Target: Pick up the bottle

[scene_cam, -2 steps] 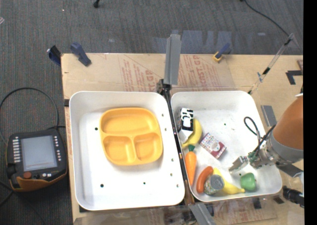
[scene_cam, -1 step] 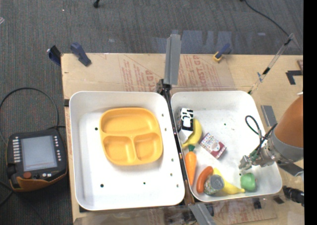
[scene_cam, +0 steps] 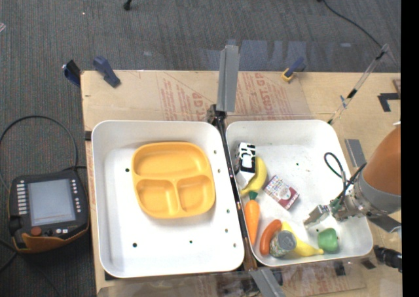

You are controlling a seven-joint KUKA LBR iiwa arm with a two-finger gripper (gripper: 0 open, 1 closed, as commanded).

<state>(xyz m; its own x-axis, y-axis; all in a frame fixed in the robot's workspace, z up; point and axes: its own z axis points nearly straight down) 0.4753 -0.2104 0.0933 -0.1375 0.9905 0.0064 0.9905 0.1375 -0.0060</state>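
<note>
Bottle: black-and-white bottle (scene_cam: 245,156) lies at the right bin's (scene_cam: 308,127) left wall, touching the banana (scene_cam: 256,178).
Gripper: the gripper (scene_cam: 319,216) hovers near the bin's right side, well apart from the bottle; whether it is open I cannot tell, and nothing shows in it.
Approach: cross leftwards, descend over the bottle's middle.
Obstacles: banana, bin wall, carrot (scene_cam: 252,219) crowd it; small box (scene_cam: 281,192) lies between.
Elsewhere: yellow tray (scene_cam: 174,178) in the left bin (scene_cam: 111,224).

Smooth, glossy white plastic is seen in both bins (scene_cam: 105,158). A matt yellow plastic tray (scene_cam: 174,178) is seen centre-left. Bare, printed wood-like board forms the bench (scene_cam: 163,96) at upper centre.
</note>
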